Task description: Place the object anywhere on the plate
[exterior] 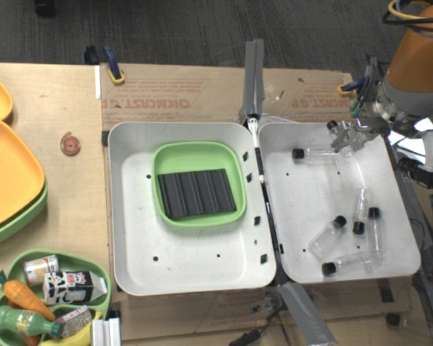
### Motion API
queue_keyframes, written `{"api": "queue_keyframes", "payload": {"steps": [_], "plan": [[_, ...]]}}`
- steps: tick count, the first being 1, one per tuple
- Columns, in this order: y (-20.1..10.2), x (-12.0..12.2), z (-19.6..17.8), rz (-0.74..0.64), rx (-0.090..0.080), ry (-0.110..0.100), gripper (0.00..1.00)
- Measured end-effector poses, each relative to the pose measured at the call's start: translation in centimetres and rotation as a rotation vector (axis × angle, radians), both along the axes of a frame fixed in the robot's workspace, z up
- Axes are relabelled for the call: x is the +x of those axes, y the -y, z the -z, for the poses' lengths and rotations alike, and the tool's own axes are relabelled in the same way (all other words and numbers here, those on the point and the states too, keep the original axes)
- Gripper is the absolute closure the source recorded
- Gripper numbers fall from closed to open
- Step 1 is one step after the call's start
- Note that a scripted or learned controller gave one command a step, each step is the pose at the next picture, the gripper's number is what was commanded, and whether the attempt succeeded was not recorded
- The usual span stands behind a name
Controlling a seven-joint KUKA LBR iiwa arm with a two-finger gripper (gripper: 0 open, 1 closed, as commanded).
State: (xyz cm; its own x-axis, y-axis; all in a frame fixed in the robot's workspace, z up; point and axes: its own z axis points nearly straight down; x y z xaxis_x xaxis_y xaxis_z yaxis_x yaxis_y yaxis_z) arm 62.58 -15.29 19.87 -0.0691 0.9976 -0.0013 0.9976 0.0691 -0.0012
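Camera view, entry: gripper hanging over the right bin's upper edge, beside the uppermost black-capped clear tube; whether its fingers are apart or together cannot be told. Further tubes are lying low in that bin, likely light, stiff, slippery and prone to rolling, best pinched mid-barrel. Green plate is sitting in the left bin.
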Motion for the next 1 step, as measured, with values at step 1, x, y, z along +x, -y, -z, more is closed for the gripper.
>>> {"api": "queue_keyframes", "payload": {"steps": [1], "plan": [[0.00,0.01,-0.01,0.000,0.000,0.000,0.00]]}}
